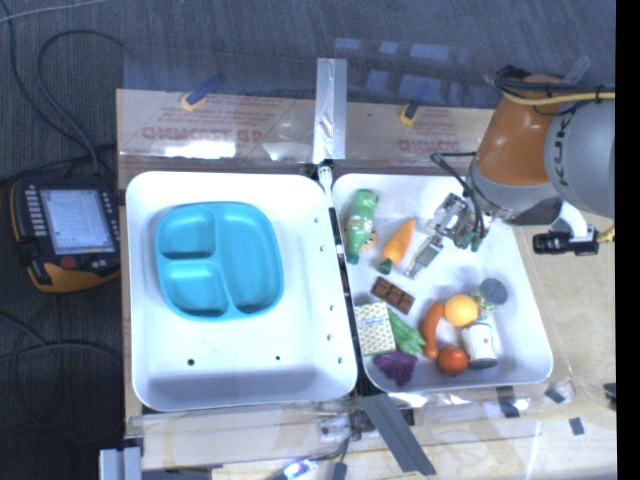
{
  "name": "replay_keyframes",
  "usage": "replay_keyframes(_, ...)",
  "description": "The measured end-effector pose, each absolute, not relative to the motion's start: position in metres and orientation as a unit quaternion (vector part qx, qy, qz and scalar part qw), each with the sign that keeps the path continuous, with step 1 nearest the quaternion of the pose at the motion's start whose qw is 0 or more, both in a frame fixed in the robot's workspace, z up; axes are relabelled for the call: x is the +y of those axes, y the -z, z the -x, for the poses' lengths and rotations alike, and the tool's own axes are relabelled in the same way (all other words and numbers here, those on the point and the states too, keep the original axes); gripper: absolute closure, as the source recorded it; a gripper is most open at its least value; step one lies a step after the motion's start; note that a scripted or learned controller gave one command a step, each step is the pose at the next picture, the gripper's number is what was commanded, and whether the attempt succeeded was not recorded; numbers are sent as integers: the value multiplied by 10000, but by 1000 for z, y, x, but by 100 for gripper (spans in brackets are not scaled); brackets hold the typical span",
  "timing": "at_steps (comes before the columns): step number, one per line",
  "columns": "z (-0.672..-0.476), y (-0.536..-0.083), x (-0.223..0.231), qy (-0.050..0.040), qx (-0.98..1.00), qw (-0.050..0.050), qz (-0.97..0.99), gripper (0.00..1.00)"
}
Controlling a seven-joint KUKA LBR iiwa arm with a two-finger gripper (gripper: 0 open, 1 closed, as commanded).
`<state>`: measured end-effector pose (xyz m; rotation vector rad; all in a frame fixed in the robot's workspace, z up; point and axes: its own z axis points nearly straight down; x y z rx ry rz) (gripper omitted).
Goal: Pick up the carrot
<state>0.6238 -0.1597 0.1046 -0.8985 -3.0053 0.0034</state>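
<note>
Carrot first: the small orange tapered carrot (399, 241) lay tilted in the upper middle of the right-hand shallow white bin (530, 298), its thin end pointing down-left. Just right of it the metal two-finger gripper (424, 255) hung low over the bin floor, close beside the carrot, fingers narrowly parted with nothing between them. A green plastic bottle (359, 218) stood left of the carrot, hard against the wall the bins share. A brown chocolate bar (392, 293) lay just below. Bare white floor stretched to the right, toward the bin's far wall. The lower corner was crowded: an orange fruit (461, 310), a red tomato (452, 360), a small white can (482, 344). The left white bin (150, 368) held a blue sectioned plate (217, 258).
</note>
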Motion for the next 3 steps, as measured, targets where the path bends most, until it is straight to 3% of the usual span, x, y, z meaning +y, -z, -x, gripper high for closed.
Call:
replay_keyframes(1,-645,-90,-117,-22,-9942,-46,1071,0)
replay_keyframes(2,-642,-182,-89,3,-9771,7,2127,0)
replay_keyframes(3,-635,-90,-102,1,-9935,-48,1139,0)
